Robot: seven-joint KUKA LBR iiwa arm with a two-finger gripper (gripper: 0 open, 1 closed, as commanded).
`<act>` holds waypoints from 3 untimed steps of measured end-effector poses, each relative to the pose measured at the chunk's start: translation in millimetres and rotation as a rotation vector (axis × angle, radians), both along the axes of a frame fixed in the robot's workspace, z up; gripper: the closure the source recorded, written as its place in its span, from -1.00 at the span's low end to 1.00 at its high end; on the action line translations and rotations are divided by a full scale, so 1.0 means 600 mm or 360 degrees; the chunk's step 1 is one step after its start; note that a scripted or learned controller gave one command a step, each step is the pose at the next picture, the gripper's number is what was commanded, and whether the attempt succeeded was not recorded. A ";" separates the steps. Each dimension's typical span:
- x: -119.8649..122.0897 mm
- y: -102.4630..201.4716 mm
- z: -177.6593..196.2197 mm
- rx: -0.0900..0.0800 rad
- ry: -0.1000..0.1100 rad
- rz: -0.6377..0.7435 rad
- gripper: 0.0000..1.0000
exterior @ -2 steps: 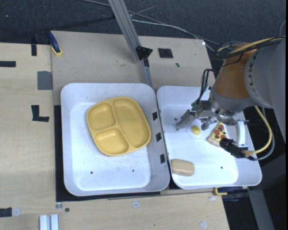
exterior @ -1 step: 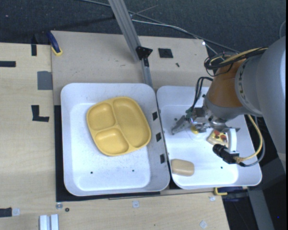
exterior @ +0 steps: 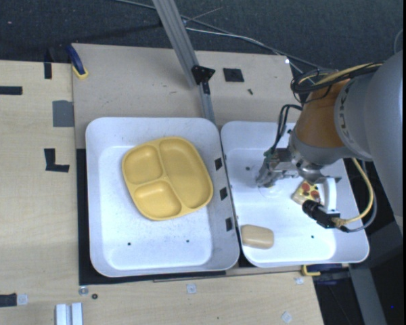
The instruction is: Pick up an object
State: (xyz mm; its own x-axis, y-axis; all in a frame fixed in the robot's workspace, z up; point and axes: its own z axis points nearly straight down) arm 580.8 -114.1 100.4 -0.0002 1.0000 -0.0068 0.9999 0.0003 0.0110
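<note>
Claw point(exterior: 268, 179) low in right bin point(exterior: 345, 249), grip state unclear; tan soap bar point(exterior: 257, 236) just below-left, lying crosswise.

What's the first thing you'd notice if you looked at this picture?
The big yellow divided plate jumps out first, lying in the left white bin. Next comes the grey arm with its orange band, reaching into the right bin from the right, its gripper low over the bin floor. A small tan soap-like block lies near that bin's front edge, apart from the gripper.
</note>
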 end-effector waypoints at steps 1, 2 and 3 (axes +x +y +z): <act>0.009 -0.014 0.083 0.0009 0.0013 0.0001 1.00; -0.001 -0.017 0.157 0.0010 0.0014 0.0001 1.00; 0.001 -0.016 0.237 0.0010 0.0012 0.0002 1.00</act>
